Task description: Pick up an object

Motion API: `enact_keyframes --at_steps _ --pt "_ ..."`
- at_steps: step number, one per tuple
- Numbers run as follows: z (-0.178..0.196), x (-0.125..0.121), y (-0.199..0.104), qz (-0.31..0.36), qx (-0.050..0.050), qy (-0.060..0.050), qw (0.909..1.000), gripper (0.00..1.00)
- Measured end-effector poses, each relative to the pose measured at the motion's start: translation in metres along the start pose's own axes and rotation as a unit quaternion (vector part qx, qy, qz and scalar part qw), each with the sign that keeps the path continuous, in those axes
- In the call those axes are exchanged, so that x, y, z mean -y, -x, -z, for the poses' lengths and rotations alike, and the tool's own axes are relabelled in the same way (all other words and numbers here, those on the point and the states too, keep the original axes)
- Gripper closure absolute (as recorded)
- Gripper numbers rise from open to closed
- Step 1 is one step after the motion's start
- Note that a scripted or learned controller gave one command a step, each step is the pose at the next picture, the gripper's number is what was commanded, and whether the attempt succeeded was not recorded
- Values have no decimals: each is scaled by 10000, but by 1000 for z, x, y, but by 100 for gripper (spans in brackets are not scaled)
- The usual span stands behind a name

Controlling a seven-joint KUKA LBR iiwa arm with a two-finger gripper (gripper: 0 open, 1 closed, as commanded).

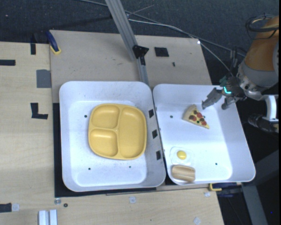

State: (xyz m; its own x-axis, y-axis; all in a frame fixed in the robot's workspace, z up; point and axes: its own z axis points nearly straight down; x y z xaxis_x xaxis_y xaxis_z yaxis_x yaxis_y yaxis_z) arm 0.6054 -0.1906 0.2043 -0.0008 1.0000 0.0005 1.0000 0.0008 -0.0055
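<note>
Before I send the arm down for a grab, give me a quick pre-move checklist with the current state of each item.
1. Gripper carrying nothing: ok, its spread fingers have nothing between them.
2. Fingers open for a grab: ok.
3. Nearest target, the pizza slice, lying free: ok, it sits apart from the bin wall and other items.
4. Gripper above the slice: not ok, it hovers to the slice's upper right near the right bin edge.
5. Fried egg and bread roll clear of the path: ok, both lie at the bin's near corner.
6. Height above the bin floor: cannot tell.

A pale wooden bench [18,125] carries two white bins [70,139] [234,144] side by side.
</note>
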Motion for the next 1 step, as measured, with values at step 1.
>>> enact_keyframes --at_steps 1 --pt "2 -1 0 3 4 20 10000 0"
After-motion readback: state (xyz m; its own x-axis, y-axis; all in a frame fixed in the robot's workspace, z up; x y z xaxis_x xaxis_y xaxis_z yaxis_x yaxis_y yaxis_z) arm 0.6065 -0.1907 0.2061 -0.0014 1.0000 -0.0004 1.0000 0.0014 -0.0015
